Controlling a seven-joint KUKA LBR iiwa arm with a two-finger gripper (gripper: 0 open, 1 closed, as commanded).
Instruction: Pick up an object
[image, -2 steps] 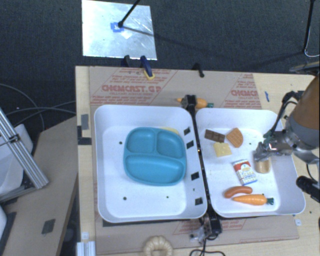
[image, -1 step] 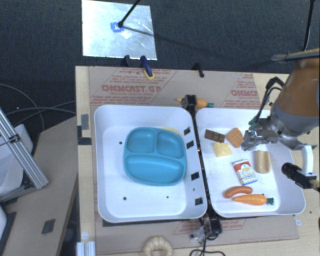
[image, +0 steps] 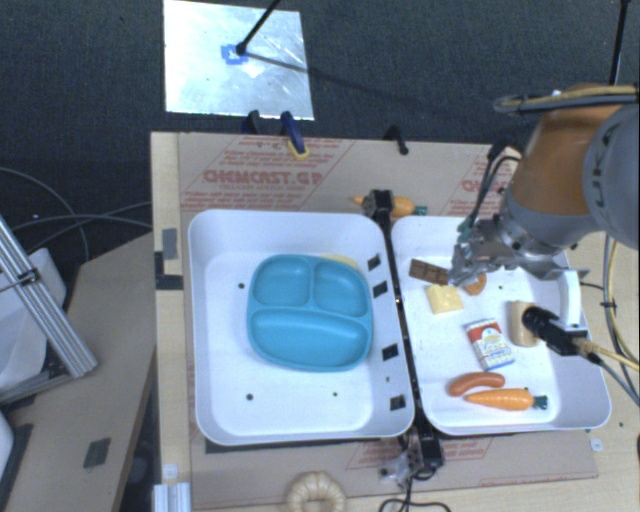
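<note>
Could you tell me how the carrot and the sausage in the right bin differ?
The carrot is orange with a green tip; the sausage is reddish and plain. The carrot tapers to a point; the sausage has rounded ends. Both lie flat, side by side, near the right bin's front edge.

Even, fairly bright overhead light, shadows soft and short. Both bins (image: 300, 420) near blown-out white. Glare on the foil sheet (image: 238, 60) at top. My arm (image: 575, 170) is soft, slightly motion-blurred. Whole frame low-res and a bit noisy; dark floor (image: 70, 90) grainy.
</note>
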